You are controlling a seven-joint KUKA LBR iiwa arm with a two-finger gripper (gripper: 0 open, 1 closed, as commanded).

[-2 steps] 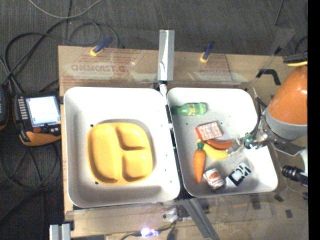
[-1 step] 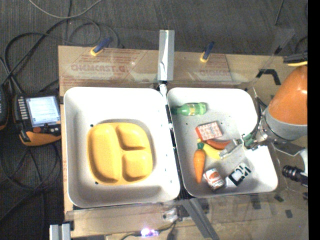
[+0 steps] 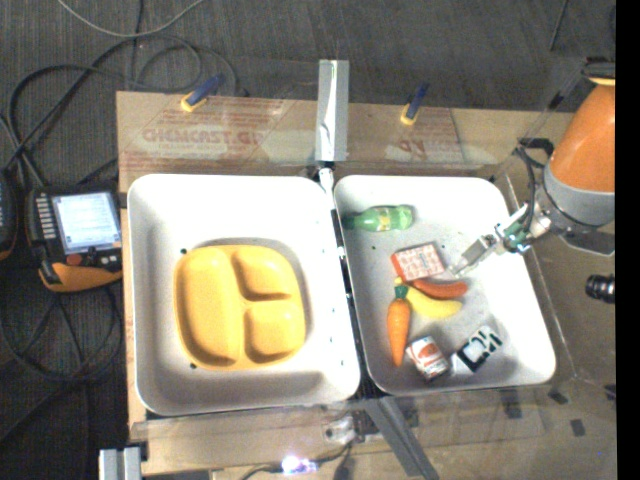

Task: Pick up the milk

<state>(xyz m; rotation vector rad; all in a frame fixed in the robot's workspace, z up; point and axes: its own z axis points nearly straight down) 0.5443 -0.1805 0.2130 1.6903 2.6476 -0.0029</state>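
The milk (image 3: 427, 357), a small red-and-white carton, is lying tipped over near the front of the right bin (image 3: 520, 368), just beside the carrot (image 3: 398, 330). The gripper (image 3: 470, 256) is hovering over the bin's middle, well apart from it.

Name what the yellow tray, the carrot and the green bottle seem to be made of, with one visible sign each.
Tray: likely moulded plastic, smooth, with soft highlights on its rounded compartment edges.
Carrot: probably toy plastic, with uniform orange colour and a slight sheen.
Bottle: apparently plastic, pale green with a glossy highlight.
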